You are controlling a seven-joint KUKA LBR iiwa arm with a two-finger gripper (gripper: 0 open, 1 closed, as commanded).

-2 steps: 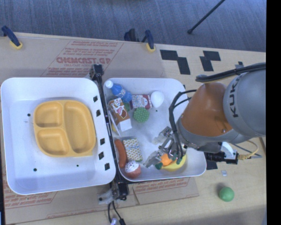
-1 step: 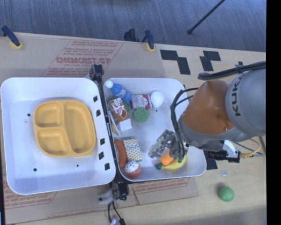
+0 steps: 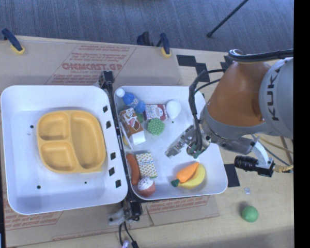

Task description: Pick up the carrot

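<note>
Down at the front edge, carrot (image 3: 188, 172) lies across a banana (image 3: 195, 179) in the right bin (image 3: 217, 182), tilted up-right; gripper (image 3: 185, 144) hovers just above it, holding nothing, spread unclear.

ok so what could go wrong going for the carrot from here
The carrot lies on top of the banana, so a grasp could catch both or roll the carrot off. Both sit near the bin's front wall, which may block the gripper. The gripper hangs up and left of the carrot, not yet over it.
</note>
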